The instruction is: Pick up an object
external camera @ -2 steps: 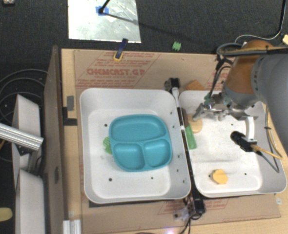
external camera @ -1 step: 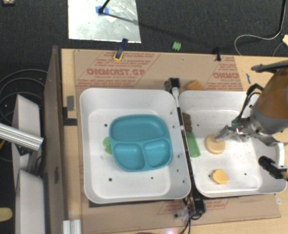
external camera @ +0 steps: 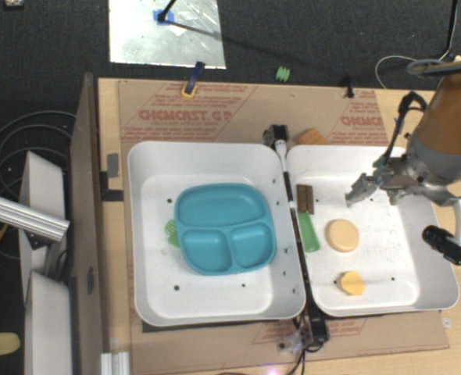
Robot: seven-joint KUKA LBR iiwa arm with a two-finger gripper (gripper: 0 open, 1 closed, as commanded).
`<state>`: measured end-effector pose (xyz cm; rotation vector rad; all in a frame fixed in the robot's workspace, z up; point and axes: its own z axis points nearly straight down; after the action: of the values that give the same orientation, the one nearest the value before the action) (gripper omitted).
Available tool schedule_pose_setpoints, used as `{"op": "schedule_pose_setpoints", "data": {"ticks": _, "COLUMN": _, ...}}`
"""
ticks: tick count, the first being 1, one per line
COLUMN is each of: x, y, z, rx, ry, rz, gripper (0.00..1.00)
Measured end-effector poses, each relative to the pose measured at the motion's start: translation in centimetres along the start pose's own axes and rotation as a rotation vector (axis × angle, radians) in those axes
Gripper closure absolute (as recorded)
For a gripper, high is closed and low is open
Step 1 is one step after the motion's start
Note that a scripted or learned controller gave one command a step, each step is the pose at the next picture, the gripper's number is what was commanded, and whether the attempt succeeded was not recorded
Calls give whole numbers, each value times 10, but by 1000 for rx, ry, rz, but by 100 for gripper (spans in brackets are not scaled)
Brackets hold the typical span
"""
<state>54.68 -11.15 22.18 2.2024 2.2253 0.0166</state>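
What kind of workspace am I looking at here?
Most likely a lab bench for robot picking trials: two white bins on brown board, toy-like items such as a blue divided plate, and loose cables.

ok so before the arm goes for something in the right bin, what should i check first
1. Targets in the right white bin: round tan disc, small yellow chunk, green strip, brown block. ok
2. Claw over that bin, left of the arm's wrist. ok
3. Claw above a target: it sits up and right of the disc. not ok
4. Claw opening: cannot tell
5. Disc lies apart from the other pieces. ok
6. Green strip and brown block hug the divider wall, awkward picks. not ok
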Motion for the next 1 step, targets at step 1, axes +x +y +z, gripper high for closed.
{"op": "schedule_pose_setpoints", "data": {"ticks": 1, "x": 13, "y": -14, "z": 142, "rx": 14, "ry": 0, "rz": 9, "gripper": 0}}
